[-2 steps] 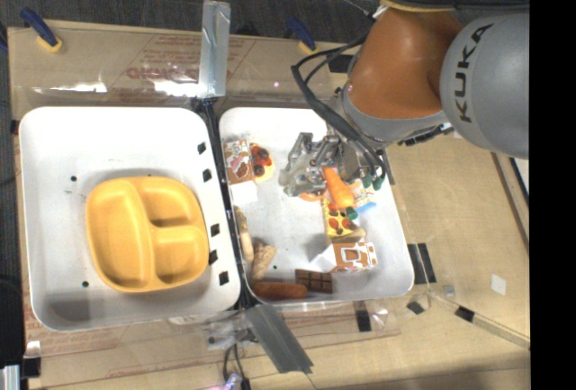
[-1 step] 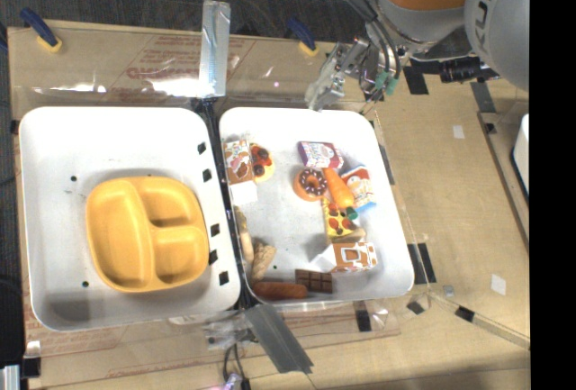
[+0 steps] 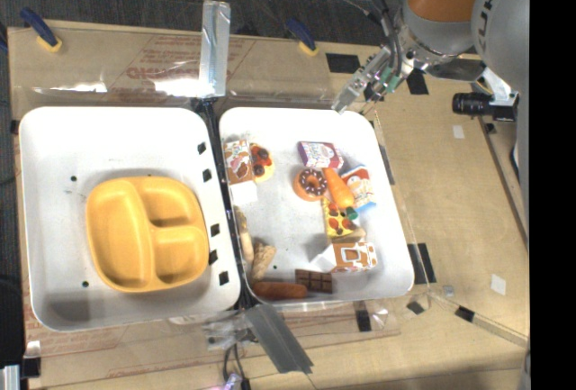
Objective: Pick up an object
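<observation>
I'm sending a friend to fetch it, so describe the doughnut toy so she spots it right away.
Look in the right-hand white bin, among the cluster of toy foods toward its right side. The doughnut lies just below a purple packet and left of an orange carrot. It is the one round piece, a ring with dark chocolate icing.

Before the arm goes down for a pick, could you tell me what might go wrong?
1. The toys crowd together: the carrot lies against the donut and other pieces, so a grasp may catch two or slip.
2. The gripper hangs above the right bin's far rim, so a straight descent could hit it.
</observation>
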